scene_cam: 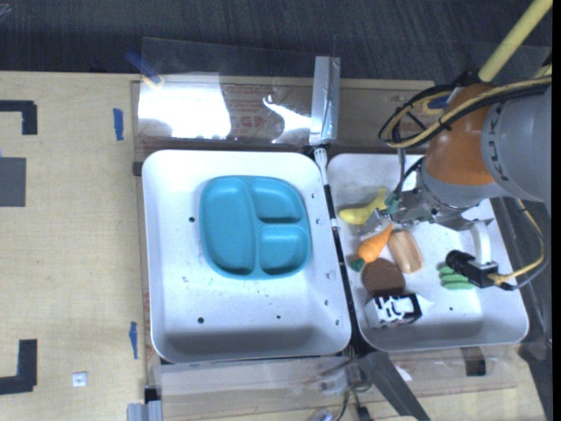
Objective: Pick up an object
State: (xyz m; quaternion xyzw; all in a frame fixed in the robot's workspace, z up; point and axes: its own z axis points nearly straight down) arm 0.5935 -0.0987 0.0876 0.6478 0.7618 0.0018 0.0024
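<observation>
My gripper (pixel 397 209) is low in the right bin (pixel 504 318), at its upper middle, reaching in from the right. Just left of it lies a yellow banana (pixel 359 211). An orange carrot (pixel 375 245) and a tan bread roll (pixel 406 252) lie directly below it, close to its tip. Nothing can be seen held. Further toward the front sit a brown round piece (pixel 383 275) and a black-and-white object (pixel 397 307). A green item (pixel 452 278) lies at the right of the bin.
The left bin (pixel 175 314) holds a blue divided plate (pixel 256 224). A raised divider wall (pixel 336 244) separates the two bins. The arm's grey and orange body (pixel 478 152) hangs over the right bin's upper right corner.
</observation>
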